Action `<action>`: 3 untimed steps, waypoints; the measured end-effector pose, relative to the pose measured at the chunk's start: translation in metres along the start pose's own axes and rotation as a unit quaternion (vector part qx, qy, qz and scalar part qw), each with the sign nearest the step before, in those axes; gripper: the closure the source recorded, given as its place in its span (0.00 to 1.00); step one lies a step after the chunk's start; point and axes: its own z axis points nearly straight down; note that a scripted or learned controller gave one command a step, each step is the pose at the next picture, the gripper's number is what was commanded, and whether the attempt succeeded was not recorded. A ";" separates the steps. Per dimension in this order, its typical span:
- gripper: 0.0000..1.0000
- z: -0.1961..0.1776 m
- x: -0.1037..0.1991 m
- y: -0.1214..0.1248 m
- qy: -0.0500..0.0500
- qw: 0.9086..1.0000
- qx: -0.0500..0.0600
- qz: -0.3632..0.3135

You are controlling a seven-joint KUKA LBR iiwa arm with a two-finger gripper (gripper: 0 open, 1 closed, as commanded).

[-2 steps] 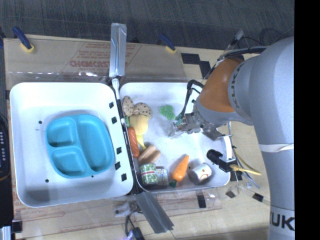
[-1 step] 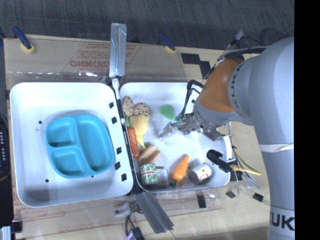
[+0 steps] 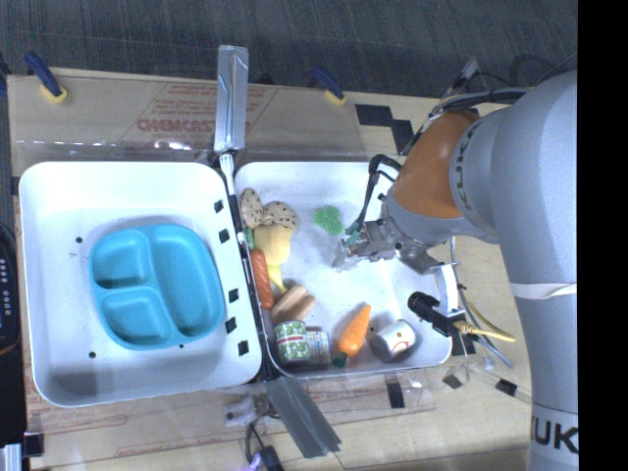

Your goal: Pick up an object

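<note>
My gripper [image 3: 353, 246] hangs low over the middle of the right bin [image 3: 324, 177], just below and right of a small green piece [image 3: 329, 219]. Along the bin's left side lie two speckled brown cookies [image 3: 265, 210], a yellow banana-like piece [image 3: 279, 248], a red-orange sausage [image 3: 261, 278] and a brown bun [image 3: 292, 304]. At the front edge sit a green-labelled can [image 3: 302, 343], an orange carrot [image 3: 354, 329] and a grey cup with red marks [image 3: 394, 340]. Nothing shows between the gripper's tips.
The left bin [image 3: 49, 194] holds a blue divided plate [image 3: 155, 285]. A metal clamp [image 3: 232, 91] stands at the back between the bins, and another bracket [image 3: 299, 415] at the front. The grey arm [image 3: 520, 184] covers the bench's right side.
</note>
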 end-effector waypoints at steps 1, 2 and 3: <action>0.00 0.000 0.000 0.000 0.000 1.000 0.000 0.000; 0.00 0.013 0.019 -0.050 0.000 0.998 -0.004 -0.066; 0.00 0.012 -0.018 -0.085 -0.001 0.986 -0.005 -0.168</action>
